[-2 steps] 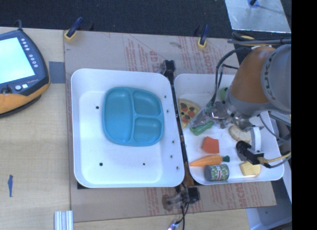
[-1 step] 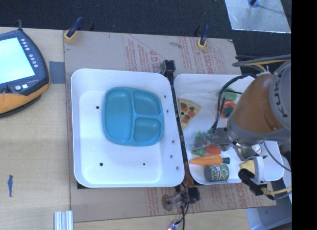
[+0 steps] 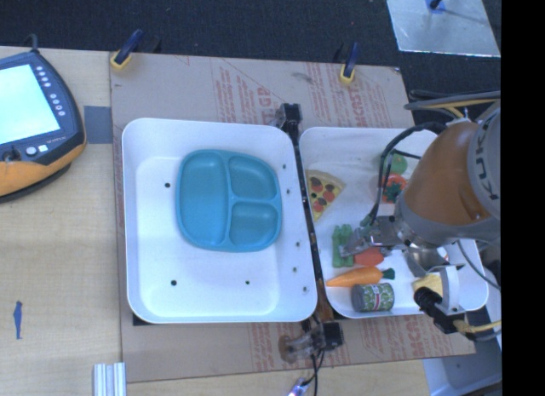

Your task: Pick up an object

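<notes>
Toy food crowds the right bin (image 3: 341,143) at lower right: carrot (image 3: 354,277), pizza slice (image 3: 323,191), can (image 3: 373,297); gripper (image 3: 364,243) low among them, grip state unreadable.

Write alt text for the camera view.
A grey and orange robot arm reaches into the right white bin, its end effector low among toy food: a pizza slice, carrot and small can. The left bin holds a blue divided plate.

One fixed overhead camera, slanting down on both white bins (image 3: 132,215)
</notes>
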`<state>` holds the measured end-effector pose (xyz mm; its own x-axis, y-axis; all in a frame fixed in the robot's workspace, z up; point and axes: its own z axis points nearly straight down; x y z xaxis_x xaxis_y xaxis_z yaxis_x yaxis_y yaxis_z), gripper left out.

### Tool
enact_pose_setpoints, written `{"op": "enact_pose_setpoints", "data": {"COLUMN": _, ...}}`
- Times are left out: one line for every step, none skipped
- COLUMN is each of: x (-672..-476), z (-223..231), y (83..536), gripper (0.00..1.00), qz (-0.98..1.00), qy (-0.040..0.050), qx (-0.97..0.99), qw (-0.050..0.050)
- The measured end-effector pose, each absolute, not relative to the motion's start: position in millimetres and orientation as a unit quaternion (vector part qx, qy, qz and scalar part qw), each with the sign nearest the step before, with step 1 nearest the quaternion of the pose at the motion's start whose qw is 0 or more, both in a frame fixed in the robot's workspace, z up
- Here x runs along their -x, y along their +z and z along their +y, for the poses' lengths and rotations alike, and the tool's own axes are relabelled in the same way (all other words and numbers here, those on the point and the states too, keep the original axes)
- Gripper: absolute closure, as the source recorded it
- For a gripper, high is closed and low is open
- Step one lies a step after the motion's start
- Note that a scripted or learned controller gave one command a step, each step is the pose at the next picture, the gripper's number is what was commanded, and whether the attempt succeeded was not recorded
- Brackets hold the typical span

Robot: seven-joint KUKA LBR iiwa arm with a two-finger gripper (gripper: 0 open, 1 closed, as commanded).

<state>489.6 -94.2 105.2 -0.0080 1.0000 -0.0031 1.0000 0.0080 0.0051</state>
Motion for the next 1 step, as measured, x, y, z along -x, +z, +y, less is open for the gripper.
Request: {"op": "enact_pose_setpoints", "data": {"x": -482.4, "z": -36.0, "y": 209.2, "gripper": 1.0, "qz": 0.709, "qy": -0.0007, "qx": -0.705, "qw": -0.001}}
